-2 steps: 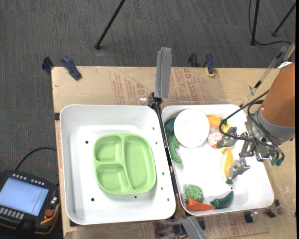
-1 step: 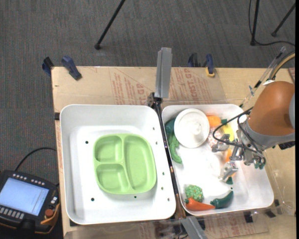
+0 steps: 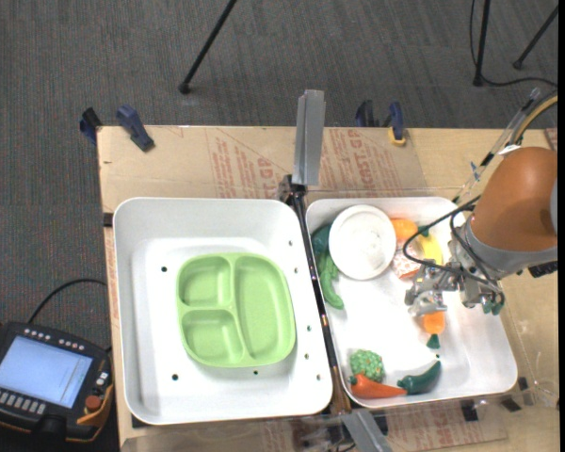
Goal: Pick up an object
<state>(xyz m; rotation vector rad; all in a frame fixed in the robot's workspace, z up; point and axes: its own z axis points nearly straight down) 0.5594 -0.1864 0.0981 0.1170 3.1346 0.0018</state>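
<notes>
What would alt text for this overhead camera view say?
A robot arm's gripper hangs over the right bin among toy foods and a white bowl. The left bin holds a green divided plate.

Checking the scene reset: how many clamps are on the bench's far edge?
4. Two blue clamps sit at the far left corner, and two more lie just right of the centre post. Others may be hidden.

You're looking at a robotics lab: tripod legs (image 3: pixel 212 38) on grey carpet at the top, a clamped cardboard-topped bench (image 3: pixel 217 163) mid-frame, and a teach pendant (image 3: pixel 42 373) at lower left.
</notes>
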